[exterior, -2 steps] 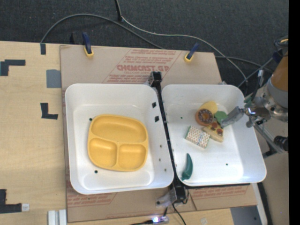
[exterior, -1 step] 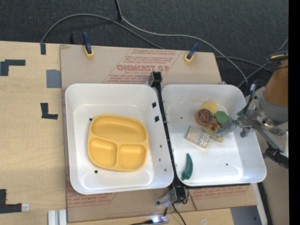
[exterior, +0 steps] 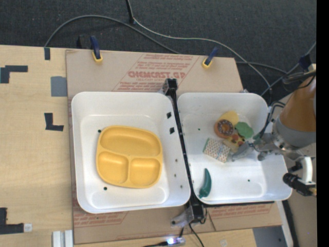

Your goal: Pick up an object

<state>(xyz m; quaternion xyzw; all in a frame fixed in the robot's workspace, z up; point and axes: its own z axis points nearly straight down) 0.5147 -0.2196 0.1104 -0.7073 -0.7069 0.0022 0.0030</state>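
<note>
Objects in the right bin [exterior: 257, 187] — a donut [exterior: 224, 127], a green piece [exterior: 244, 130], a patterned pad [exterior: 216, 150] and a teal toy [exterior: 205, 183] — all lay unlifted, and the gripper [exterior: 240, 152] reached low beside the pad, so the pick looked undone.

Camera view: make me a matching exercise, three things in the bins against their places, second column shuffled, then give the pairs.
1. yellow divided tray
2. teal curved piece
3. patterned square pad

A. near the front of the right bin
B. beside the gripper, mid right bin
C. in the left bin

Pairs: 1-C, 2-A, 3-B
</note>
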